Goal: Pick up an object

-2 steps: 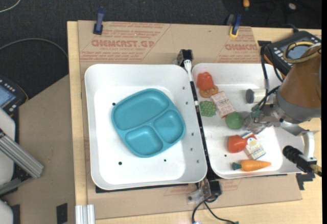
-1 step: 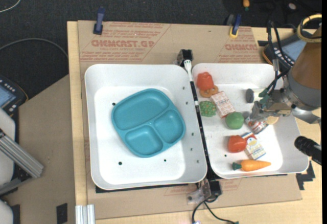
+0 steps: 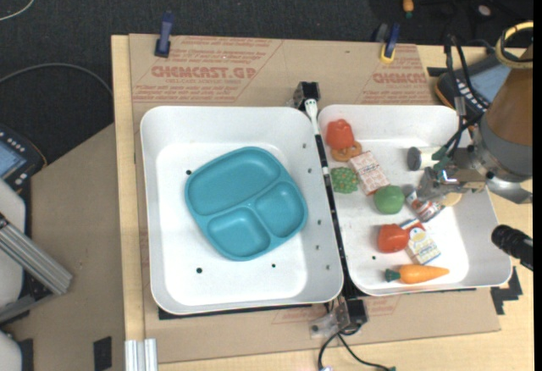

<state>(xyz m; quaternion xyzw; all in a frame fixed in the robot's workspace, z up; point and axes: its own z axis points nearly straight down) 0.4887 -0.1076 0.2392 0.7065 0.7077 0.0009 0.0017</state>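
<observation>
Inspecting the right bin [image 3: 364, 117], we are finding the gripper [image 3: 434, 191] hovering low over a small red-and-white packet [image 3: 426, 209]; its grip state we cannot tell. Just left, a green ball [image 3: 389, 199] is looking light, firm and smooth, likely to roll. We are judging a pinch across its middle safest.

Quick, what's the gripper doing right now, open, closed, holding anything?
Gripper: low in the right bin, over a small red-and-white item beside the green ball; holding anything cannot be told.
</observation>
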